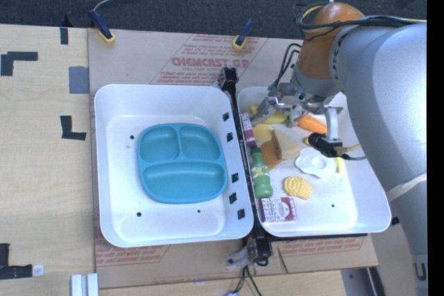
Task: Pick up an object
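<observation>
The right bin (364,208) holds several toy foods. Among them are a yellow corn cob (297,186), a white fried egg (310,163), an orange carrot (312,123), a tan wedge (288,144), a green bottle (261,177) and a red-and-white carton (279,209). My gripper (276,106) hangs low over the bin's far left corner, just above some yellow pieces (263,128). The orange-banded wrist (322,45) and grey arm cover much of it. I see nothing held.
The left bin (114,149) carries a blue divided plate (183,163). A black clip strip (236,149) runs between the two bins. Yellow clamps (243,35) pin the cardboard under the bins at the back. The grey arm (388,107) overhangs the right bin's right side.
</observation>
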